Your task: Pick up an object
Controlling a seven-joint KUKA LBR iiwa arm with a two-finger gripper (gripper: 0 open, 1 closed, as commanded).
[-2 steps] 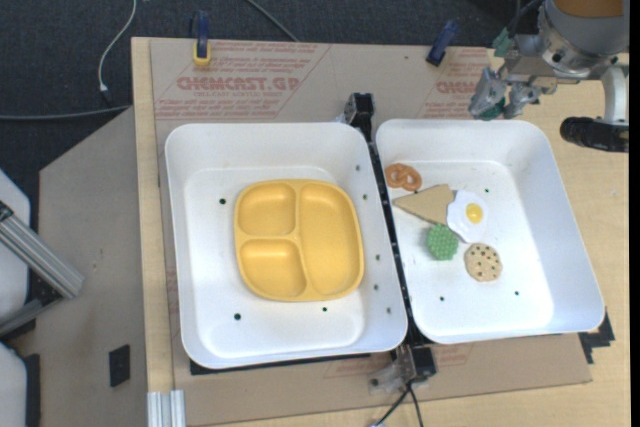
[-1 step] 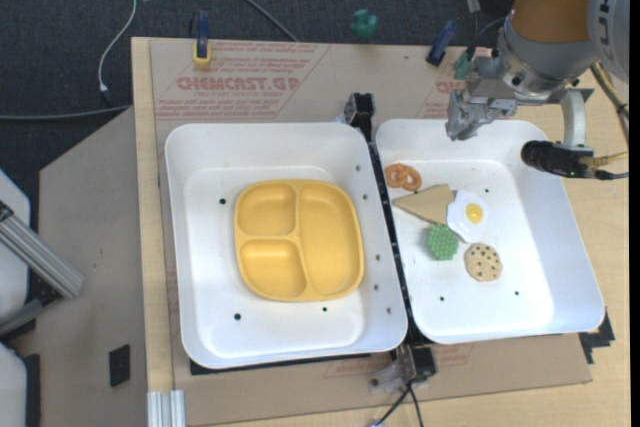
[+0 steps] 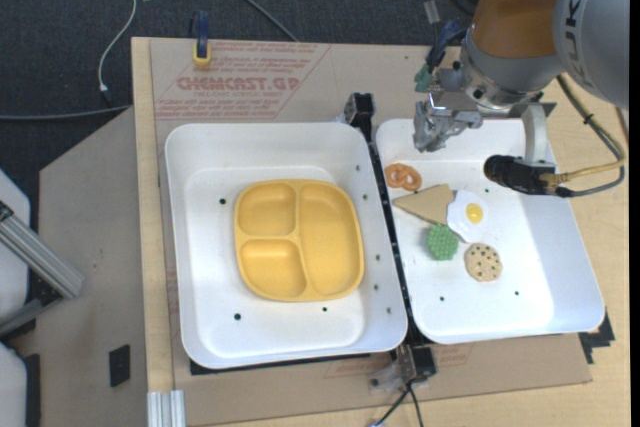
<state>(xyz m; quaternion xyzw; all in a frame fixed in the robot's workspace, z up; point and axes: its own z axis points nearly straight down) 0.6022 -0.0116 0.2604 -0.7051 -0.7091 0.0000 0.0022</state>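
The arm is at the approach step — nothing is lifted yet. The gripper (image 3: 437,135) hangs over the back of the right bin (image 3: 560,295), its fingers close together with nothing between them. The candidates lie in a cluster just in front of it: a pretzel (image 3: 404,177) nearest, then a tan wedge (image 3: 428,204) (perhaps toast or cheese), a fried egg (image 3: 470,213), a green broccoli piece (image 3: 442,241) and a cookie (image 3: 483,262). The left bin (image 3: 200,315) holds a yellow divided plate (image 3: 298,239). Next, I judge, the fingers must spread, shift forward over the pretzel and descend — all the pieces lie flat, so the tips must reach the bin floor.
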